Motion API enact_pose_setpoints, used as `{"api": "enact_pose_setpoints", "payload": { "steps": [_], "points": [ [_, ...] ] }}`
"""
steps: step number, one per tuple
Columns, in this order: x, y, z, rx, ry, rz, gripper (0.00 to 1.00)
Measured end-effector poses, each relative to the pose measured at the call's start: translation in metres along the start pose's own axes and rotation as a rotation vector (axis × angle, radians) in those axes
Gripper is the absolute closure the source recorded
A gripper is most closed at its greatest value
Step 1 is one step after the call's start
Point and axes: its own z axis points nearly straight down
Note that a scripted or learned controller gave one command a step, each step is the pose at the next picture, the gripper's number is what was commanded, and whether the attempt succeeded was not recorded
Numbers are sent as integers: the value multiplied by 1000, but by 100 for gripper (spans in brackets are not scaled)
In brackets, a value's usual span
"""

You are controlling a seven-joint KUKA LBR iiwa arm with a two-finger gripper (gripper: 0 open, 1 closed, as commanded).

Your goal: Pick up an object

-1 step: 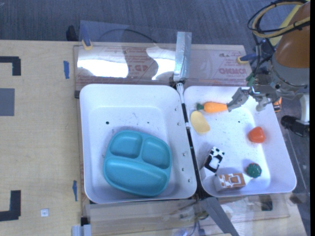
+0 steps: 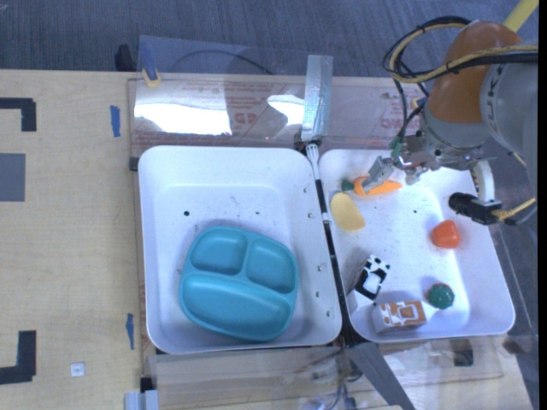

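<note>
Claw (image 2: 395, 167) sits low at the far end of the right white bin (image 2: 491, 267), and a small orange carrot-shaped toy with a green tip (image 2: 376, 186) lies right at its fingertips, tilted; whether it's gripped, I cannot tell.

We are looking at a robotics lab. The pale wooden table (image 2: 60, 254) carries black fiducial-style marks (image 2: 20, 114) and blue tape tabs (image 2: 114, 120), two shallow white bins (image 2: 162, 186) sit side by side under a taped clear sheet (image 2: 222, 109), and bundled yellow and black cables (image 2: 427, 45) loop over a grey industrial arm (image 2: 504, 101).
</note>
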Motion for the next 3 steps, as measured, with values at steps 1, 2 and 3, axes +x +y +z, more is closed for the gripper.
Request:
{"api": "enact_pose_setpoints", "payload": {
  "steps": [1, 2, 3],
  "points": [
    [3, 13, 39, -15, -9, -92, 0],
    [2, 16, 25, -23, -12, -94, 100],
    [83, -19, -57, -14, -2, -207, 100]
  ]
}}
